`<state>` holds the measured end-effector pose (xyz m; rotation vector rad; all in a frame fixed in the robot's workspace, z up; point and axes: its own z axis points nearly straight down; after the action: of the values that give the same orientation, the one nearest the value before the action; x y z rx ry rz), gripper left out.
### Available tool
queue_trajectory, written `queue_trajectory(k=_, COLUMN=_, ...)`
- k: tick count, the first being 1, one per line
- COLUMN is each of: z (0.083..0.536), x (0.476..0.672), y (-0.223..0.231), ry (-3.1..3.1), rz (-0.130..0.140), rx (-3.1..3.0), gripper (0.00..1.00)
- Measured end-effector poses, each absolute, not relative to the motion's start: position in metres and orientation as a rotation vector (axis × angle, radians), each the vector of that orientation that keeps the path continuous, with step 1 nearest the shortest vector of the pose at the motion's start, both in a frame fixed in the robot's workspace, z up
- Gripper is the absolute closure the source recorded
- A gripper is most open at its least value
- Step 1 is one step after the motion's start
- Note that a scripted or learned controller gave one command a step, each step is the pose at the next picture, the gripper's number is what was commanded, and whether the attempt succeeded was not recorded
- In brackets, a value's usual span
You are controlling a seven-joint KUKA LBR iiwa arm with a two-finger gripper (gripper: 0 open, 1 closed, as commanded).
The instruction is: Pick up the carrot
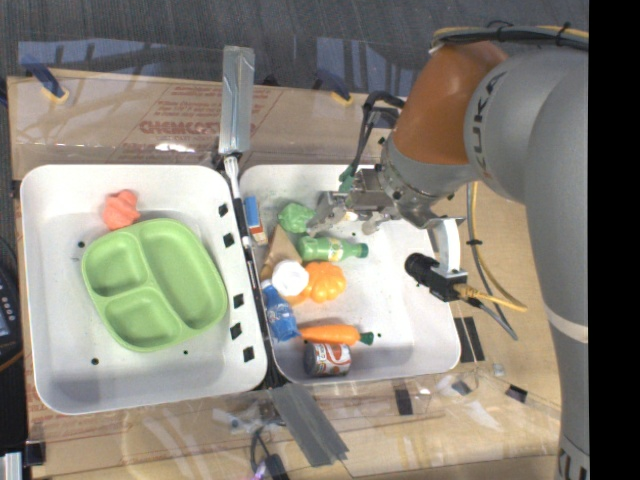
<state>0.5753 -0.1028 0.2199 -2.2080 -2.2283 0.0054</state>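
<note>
The gripper (338, 211) hangs over the far part of the right bin (430, 340), just above a green bottle (332, 250). The carrot (330, 335) lies near the bin's front, apart from the gripper, with a can (327, 359) just in front and a pumpkin (327, 282) behind. In the left bin (50, 368) sits a green tray (153, 283).

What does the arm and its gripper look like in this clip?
The arm is bulky and grey, with a rounded orange band above the wrist and dark "KUKA" lettering on the grey shell. The gripper is a small metallic grey assembly. Thin dark cables loop beside the wrist.
</note>
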Motion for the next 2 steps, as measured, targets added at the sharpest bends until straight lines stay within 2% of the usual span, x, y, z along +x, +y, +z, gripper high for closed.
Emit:
queue_trajectory(k=1, z=0.148, x=0.516, y=-0.103, ry=-2.627, rz=0.003, rx=-1.715, gripper=0.00)
queue_trajectory(k=2, z=0.099, x=0.482, y=-0.117, ry=-2.703, rz=0.001, rx=-1.645, gripper=0.00)
